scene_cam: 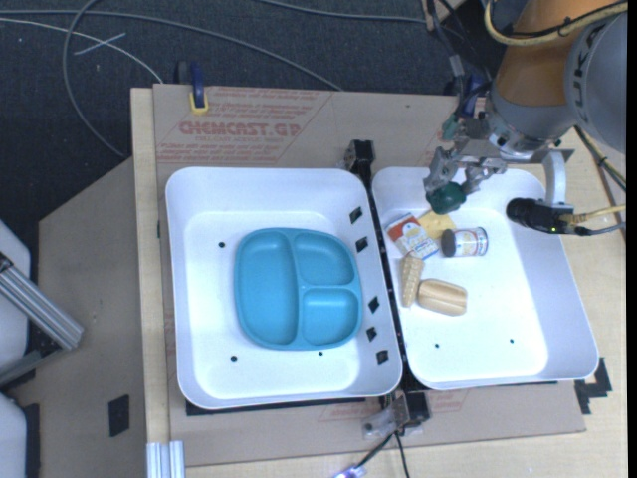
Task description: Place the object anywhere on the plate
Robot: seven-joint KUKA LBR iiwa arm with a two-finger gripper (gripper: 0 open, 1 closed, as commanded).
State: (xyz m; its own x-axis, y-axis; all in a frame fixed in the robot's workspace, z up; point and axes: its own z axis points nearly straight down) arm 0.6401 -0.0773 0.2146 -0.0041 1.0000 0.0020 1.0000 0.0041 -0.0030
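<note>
Camera view: gripper (pixel 450 189) hovering over right white bin (pixel 557 297), seemingly grasping dark green round object (pixel 445 198). Blue divided plastic plate (pixel 297 288) sitting bare in left bin; transfer and placement remaining.

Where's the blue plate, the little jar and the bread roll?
plate (pixel 269 277), camera view, its big left compartment.
jar (pixel 468 242), camera view, middle of its side.
bread roll (pixel 442 297), camera view, middle of its top.

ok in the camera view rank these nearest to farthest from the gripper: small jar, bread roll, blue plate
From the gripper:
1. small jar, just below it in the right bin
2. bread roll, lower in the same bin
3. blue plate, across in the left bin
</note>
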